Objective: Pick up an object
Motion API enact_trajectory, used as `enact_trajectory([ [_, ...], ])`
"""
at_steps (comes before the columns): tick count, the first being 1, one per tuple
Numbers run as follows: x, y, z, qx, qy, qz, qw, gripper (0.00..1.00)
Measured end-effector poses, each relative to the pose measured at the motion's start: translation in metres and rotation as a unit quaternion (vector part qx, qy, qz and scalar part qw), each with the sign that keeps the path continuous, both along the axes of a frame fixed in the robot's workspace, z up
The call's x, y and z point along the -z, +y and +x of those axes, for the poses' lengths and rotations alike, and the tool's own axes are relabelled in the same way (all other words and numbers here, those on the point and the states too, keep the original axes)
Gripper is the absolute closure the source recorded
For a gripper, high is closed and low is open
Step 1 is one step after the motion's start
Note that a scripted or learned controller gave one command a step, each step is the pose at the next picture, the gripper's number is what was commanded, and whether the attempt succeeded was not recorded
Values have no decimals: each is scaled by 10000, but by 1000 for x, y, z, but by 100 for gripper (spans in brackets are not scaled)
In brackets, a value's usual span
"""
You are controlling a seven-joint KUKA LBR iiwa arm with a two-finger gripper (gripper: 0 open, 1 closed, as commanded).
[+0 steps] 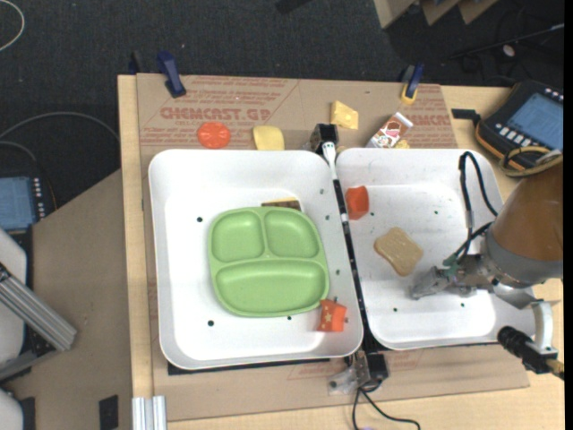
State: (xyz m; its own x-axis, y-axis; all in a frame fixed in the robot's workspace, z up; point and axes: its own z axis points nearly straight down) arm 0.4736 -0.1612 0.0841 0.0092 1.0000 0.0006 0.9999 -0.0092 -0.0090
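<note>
In the right bin (421, 325) a tan slice of toy bread (398, 250) lies near the middle. An orange block (357, 202) sits at that bin's left wall. My gripper (428, 284) is low over the right bin, just right and below the bread, pointing left. Nothing shows between its fingers. In the left bin (175, 240) a green divided plate (267, 261) lies flat, and a small orange-red toy (332, 315) rests at its lower right corner.
Beyond the bins on the cardboard lie an orange disc (214, 134), a yellow piece (268, 138), a yellow wedge (344, 114) and a small printed box (390, 133). A handheld pendant (526, 128) sits at the right, its black cable (474, 186) looping over the right bin.
</note>
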Motion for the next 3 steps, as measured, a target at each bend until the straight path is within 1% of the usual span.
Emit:
enact_trajectory([
  [1, -99, 52, 74, -89, -120, -12, 9999, 0],
  [2, 4, 55, 72, -46, -19, 16, 10000, 0],
  [3, -11, 53, 73, -42, -54, -7, 10000, 100],
])
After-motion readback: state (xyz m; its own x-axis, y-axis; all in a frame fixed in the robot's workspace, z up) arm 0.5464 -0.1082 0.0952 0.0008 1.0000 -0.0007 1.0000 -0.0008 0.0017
